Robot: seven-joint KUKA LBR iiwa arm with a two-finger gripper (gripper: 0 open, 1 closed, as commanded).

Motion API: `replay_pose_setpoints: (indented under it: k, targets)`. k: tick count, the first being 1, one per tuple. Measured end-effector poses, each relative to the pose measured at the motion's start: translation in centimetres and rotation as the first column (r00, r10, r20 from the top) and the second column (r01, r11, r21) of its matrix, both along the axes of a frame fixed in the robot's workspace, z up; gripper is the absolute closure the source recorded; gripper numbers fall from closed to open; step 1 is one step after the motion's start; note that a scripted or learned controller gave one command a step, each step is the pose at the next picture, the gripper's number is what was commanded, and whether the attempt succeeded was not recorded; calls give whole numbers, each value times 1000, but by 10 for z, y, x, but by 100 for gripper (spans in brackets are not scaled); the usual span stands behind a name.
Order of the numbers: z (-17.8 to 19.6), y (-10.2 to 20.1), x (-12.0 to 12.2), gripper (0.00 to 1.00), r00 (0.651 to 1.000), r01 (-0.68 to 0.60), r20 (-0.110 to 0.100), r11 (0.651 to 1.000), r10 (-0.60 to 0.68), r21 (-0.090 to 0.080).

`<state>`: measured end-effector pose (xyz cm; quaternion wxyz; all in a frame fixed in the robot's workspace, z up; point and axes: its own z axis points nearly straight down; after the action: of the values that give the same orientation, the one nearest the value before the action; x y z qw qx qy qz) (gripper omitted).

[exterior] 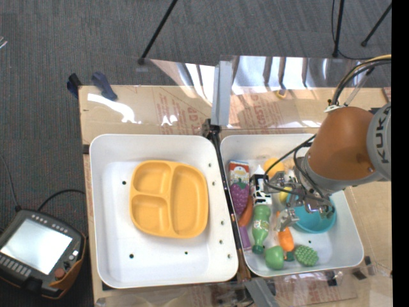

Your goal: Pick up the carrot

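The carrot (286, 239) is a short bright orange piece lying in the right bin (350, 235), near its front, between a green bottle (260, 226) and a teal bowl (317, 219). My gripper (285, 203) hangs over the middle of that bin, just behind the carrot. Its metal fingers (287, 217) stand spread and open, with nothing between them. The nearer fingertip is right above the carrot's top end; I cannot tell if it touches. The arm's orange band (342, 146) hides the bin's back right part.
Packed around the carrot are a green round fruit (275, 257), a bumpy green piece (305, 255), purple grapes (239, 195), a small carton (238, 169), a yellow piece (275, 167) and a slim red-orange piece (246, 215). The left bin (115, 171) holds a yellow divided plate (170, 198).
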<state>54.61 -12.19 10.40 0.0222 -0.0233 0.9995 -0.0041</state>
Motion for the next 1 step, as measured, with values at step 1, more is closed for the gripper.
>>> replay_pose_setpoints:
  k: [1]
  targets:
    - [-1,16,-37,0,1000,-29,4,1000,29,-3]
